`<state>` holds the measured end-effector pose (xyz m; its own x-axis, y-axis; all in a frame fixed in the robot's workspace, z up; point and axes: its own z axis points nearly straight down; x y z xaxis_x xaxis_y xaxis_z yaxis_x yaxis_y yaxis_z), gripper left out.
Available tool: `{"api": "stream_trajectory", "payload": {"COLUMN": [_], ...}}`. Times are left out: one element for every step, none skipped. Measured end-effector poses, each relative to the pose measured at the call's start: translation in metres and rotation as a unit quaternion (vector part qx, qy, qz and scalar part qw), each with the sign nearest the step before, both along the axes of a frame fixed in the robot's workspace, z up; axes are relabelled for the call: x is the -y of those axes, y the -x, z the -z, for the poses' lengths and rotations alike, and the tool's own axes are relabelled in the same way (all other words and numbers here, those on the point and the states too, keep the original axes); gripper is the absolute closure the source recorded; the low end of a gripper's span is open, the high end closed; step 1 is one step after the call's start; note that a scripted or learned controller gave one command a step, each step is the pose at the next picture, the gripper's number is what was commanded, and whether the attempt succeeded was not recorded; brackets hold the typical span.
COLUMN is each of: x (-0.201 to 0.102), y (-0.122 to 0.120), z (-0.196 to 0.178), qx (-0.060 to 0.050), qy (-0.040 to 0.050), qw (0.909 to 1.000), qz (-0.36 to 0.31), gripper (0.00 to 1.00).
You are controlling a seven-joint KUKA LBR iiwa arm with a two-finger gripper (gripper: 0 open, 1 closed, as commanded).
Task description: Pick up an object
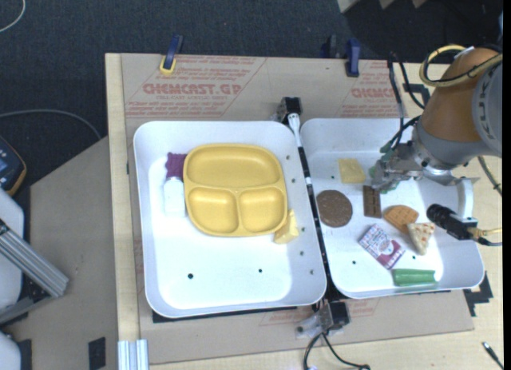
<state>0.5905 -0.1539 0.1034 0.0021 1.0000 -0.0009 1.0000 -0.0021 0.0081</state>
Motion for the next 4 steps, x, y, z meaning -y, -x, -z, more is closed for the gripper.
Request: {"api": "stream_trajectory", "payload": {"x": [0.007, 0.0, 0.0, -0.038], "y": [-0.009, -0.015, -0.016, 0.008], "z": [-0.059, -0.12, -0.122, -0.116], "qx": [0.0, 0.001, -0.002, -0.006], "qy": [0.0012, 0.001, 0.0004, -0.0017], "qw": [1.0, 1.0, 1.0, 1.0], "qz": [-0.001, -0.002, -0.002, -0.003], "gripper": [1.0, 1.0, 1.0, 1.0]}}
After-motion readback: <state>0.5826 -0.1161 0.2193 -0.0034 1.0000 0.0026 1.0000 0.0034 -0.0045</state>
